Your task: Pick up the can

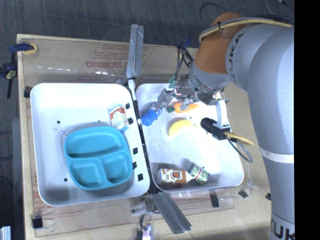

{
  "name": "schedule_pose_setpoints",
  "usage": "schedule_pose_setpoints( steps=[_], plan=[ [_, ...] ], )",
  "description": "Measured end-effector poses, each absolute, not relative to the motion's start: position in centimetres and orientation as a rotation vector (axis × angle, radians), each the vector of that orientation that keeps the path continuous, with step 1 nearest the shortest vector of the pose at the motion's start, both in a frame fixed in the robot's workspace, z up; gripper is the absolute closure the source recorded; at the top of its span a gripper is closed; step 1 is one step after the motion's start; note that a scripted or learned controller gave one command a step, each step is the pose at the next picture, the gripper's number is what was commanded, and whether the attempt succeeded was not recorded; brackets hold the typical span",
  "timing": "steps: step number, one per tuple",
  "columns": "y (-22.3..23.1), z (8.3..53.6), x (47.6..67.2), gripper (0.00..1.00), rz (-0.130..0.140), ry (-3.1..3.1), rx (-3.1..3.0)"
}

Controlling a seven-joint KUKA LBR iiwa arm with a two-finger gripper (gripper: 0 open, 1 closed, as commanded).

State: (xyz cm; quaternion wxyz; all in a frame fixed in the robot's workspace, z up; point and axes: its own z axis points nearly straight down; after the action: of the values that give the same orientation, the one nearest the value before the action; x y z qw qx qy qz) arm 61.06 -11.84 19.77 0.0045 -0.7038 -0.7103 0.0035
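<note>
Lying on its side against the right bin's (pixel 235 174) near wall, the can (pixel 173 176) sits well short of the end effector (pixel 161 103) hovering at the far wall, grip state unclear.

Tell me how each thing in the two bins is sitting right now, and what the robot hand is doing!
Hand: low in the right bin, over the blue thing.
Blue thing: by the divider in the right bin, at the hand's tip.
Yellow fruit: lying free in the right bin.
Can: on its side, against the right bin's near wall.
Blue tray: flat, face up, left bin.
Small red and white carton: lying above the tray.
</note>
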Motion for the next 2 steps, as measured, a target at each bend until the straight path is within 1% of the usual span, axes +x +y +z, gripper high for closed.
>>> schedule_pose_setpoints(
  steps=[1, 2],
  plan=[
    [-11.0, 21.4, 65.4, 0.0, 0.007, -2.277, -2.155],
    [-9.9, 14.8, 54.7, 0.0, 0.011, -2.38, -2.038]
  ],
)
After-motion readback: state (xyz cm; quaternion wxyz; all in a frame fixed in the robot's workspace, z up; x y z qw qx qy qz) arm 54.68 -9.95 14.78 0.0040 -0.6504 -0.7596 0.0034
